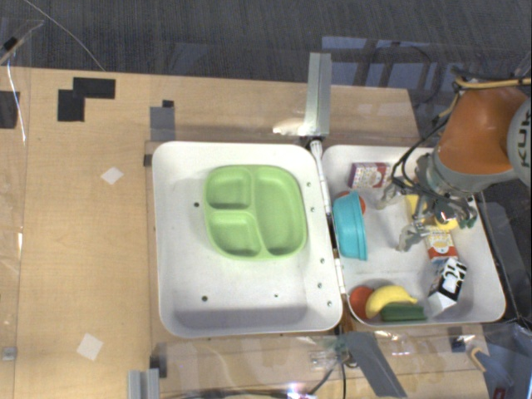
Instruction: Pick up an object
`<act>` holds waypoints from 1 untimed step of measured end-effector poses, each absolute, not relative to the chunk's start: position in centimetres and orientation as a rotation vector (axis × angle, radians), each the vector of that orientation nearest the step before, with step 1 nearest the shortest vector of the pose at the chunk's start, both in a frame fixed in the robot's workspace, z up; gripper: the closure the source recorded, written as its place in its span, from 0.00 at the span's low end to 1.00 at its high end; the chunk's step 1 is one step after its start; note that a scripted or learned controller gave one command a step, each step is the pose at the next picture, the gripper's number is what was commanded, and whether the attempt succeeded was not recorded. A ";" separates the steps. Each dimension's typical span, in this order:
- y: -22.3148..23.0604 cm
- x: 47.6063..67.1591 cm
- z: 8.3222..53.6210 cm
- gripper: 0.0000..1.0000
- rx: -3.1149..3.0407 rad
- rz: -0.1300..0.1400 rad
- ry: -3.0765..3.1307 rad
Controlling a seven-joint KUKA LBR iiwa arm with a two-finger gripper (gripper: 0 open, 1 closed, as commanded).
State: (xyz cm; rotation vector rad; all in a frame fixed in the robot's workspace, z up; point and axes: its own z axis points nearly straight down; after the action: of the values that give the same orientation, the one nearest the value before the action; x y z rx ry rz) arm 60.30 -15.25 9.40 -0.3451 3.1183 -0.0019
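Two white bins (241, 314): one green tray (253, 212) at nine o'clock, one teal bowl (350, 225) beside the end effector (424, 223), grip state unclear.

divided plate (253, 212) in left bin (179, 306), banana (389, 298) in right bin (490, 302)

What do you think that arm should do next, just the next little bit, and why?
Probably lower straight down a little. The gripper hangs in the right bin with nothing visibly between its fingers, right beside a small red and yellow packet. The banana and blue bowl lie farther off, so the packet looks like the nearest pick.
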 end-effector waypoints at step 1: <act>-11.5 66.2 8.9 0.00 -0.146 -0.003 3.158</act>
State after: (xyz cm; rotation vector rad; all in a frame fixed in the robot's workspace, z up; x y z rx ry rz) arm 66.21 -11.47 8.95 -0.1458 3.1576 -0.0034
